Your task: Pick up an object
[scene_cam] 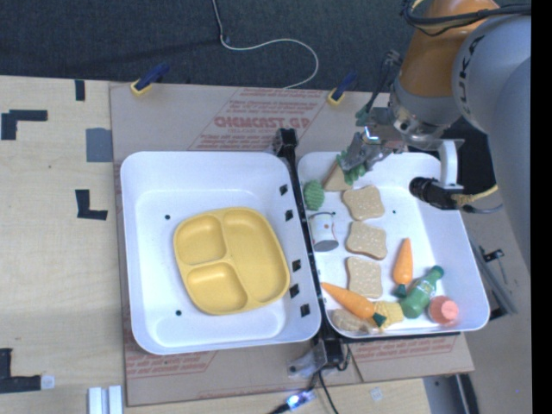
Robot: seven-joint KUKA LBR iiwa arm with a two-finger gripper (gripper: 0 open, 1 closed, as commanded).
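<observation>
My gripper (pixel 355 164) hangs over the far left corner of the right bin (pixel 448 231), with a small dark green toy (pixel 352 167) showing between its fingers. The toy looks lifted off the bin floor. Just below it lie a tan wedge (pixel 335 179) and a green leafy piece (pixel 313 196). Three bread slices (pixel 363 202) (pixel 367 241) (pixel 364 275) run down the bin's middle. Further toward the front are an orange carrot (pixel 403 261), a longer carrot (pixel 349 300), a green bottle (pixel 420 291) and a pink ball (pixel 444 310).
A yellow divided plate (pixel 231 259) lies in the left bin (pixel 147 231). A small grey and white can (pixel 324 232) sits by the wall between the bins. The arm's orange and grey body (pixel 448 50) looms over the right bin's far edge. A black fitting (pixel 431 191) sticks out at the bin's right.
</observation>
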